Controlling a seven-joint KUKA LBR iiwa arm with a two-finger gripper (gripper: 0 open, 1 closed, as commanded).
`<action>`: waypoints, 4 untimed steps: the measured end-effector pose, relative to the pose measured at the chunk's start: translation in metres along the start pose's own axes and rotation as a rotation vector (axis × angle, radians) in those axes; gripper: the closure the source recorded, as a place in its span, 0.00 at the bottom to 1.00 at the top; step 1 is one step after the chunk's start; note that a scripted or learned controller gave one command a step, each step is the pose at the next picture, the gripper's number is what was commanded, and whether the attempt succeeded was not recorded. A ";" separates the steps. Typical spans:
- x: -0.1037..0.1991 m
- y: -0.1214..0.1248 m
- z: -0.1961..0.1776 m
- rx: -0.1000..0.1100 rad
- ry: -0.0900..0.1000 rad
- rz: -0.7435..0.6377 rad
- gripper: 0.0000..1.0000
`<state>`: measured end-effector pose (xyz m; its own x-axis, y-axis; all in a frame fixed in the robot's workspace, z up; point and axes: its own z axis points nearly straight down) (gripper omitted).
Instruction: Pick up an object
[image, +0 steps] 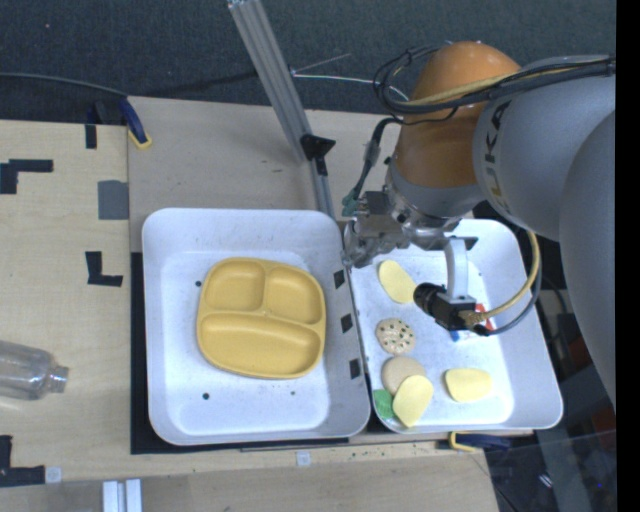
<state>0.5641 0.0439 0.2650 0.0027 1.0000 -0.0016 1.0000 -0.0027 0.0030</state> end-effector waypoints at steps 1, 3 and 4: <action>-0.032 0.039 -0.014 0.001 0.000 -0.002 1.00; -0.005 0.009 0.077 0.006 0.002 -0.004 0.00; -0.055 0.092 0.077 0.000 -0.001 -0.002 0.00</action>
<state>0.6561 -0.0117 0.1885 0.0011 1.0000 -0.0023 1.0000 -0.0011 0.0034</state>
